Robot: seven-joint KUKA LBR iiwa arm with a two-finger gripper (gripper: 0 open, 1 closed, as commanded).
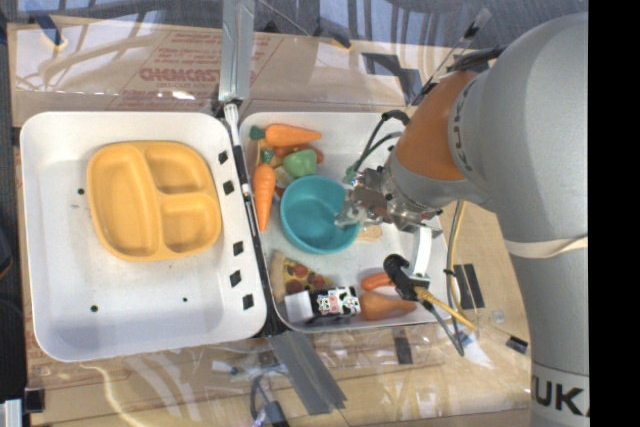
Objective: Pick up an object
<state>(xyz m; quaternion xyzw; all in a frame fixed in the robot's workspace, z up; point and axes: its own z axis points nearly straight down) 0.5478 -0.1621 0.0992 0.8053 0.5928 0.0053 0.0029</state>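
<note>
Grey arm [530, 145] cut off by right and bottom frame edges. Its hand [358, 207] sits at teal plastic bowl's [312, 213] right rim; fingers lost in clutter, state unreadable. Arm hides right white bin's [330, 122] right wall. Small toys near that bin's front edge too small to identify.

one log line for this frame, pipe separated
arm: over right bin | gripper: at teal bowl rim, grasp unclear | yellow tray: left bin | carrots: beside bowl

The bench [120, 80] is covered w/ brown cardboard under clear plastic sheet. Two white bins lie on it side by side: left bin [50, 215] & right bin [345, 123], their edges touching.
</note>
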